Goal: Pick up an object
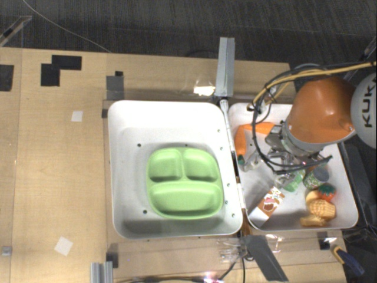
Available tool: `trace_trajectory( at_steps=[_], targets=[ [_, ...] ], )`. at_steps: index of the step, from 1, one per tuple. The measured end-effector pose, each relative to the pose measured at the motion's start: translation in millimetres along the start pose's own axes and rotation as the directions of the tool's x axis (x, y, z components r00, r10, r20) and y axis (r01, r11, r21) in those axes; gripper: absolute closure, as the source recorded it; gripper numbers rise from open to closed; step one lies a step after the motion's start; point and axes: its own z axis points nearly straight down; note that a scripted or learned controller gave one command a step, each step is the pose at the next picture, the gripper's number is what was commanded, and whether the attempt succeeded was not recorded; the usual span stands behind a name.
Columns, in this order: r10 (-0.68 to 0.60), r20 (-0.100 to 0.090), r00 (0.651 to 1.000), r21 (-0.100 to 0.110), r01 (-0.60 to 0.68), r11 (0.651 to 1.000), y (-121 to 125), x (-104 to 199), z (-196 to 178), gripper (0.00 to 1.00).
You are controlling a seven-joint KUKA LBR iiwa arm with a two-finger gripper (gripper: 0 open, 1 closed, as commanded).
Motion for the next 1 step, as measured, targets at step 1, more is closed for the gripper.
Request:
trace_trajectory(
  at_steps=[1],
  targets=[
    [0.093, 0.006, 0.996, 0.006, -0.093, 0.996, 37.1, 33.2, -1.6, 0.00]
  ],
)
